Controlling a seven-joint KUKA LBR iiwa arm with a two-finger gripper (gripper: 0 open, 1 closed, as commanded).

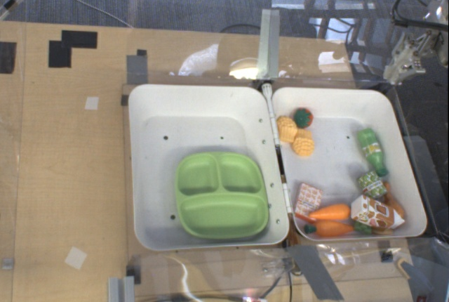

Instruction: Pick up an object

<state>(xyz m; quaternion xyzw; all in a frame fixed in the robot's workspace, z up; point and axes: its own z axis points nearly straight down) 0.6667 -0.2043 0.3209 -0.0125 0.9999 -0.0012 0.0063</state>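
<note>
Two white bins sit side by side on the worktop (63, 174), and we read them from the near edge back. Nearest us in the right bin (337, 126) lie two orange carrots (330, 220), one against the other along the front wall, with a small patterned carton (308, 199) just to their left and a printed box (377, 213) to their right. Behind the box rests a small green packet (372, 185), and further back a green bottle (370, 149) lies on its side near the right wall. Beyond that, close to the divider, are two yellow corn pieces (295, 137) touching each other, with a dark green and red ball (302, 117) just behind them. The left bin (189, 111) holds a green sectioned plate (222, 194) towards its front.

We judge the bottle the best target: it lies apart from its neighbours, looks like light, stiff plastic, and offers a narrow body to close across. Being round and smooth, it may roll or slip, so a grip at mid-body across its width seems safest.

Farthest off, at the upper right beyond the bins, is the tool (410, 58), well away from every item and holding nothing; we cannot tell how it is set.
</note>
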